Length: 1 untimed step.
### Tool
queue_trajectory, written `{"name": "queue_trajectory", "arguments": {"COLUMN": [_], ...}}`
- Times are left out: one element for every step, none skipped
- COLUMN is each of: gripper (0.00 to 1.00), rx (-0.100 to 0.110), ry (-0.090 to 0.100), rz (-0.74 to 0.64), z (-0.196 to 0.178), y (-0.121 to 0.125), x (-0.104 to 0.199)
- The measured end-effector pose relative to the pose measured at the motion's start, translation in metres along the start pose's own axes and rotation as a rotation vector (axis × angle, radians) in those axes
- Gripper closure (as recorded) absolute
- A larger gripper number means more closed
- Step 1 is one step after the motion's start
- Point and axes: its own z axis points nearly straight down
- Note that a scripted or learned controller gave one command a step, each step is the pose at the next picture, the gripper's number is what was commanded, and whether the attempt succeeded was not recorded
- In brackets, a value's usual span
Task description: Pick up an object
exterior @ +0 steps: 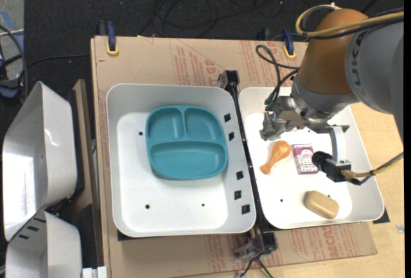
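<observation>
The right bin [366,206] holds three loose objects. An orange drumstick-shaped toy [276,155] lies near its left side. A small purple and white box [303,158] sits just right of it. A tan bread-like lump [321,204] rests near the front. My gripper [277,126] hangs over the back left part of this bin, just behind the orange toy. Nothing shows as held in it.
A teal divided plate [186,142] lies in the left bin [122,206]. A black part with a cable [331,167] juts over the right bin beside the box. The grey arm with its orange band [334,58] covers the right bin's back.
</observation>
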Motion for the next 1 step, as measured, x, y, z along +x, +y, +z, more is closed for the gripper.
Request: {"name": "queue_trajectory", "arguments": {"gripper": [1.0], "rx": [-0.002], "ry": [0.0], "rz": [0.0], "z": [-0.0134], "y": [0.0098], "x": [0.054]}}
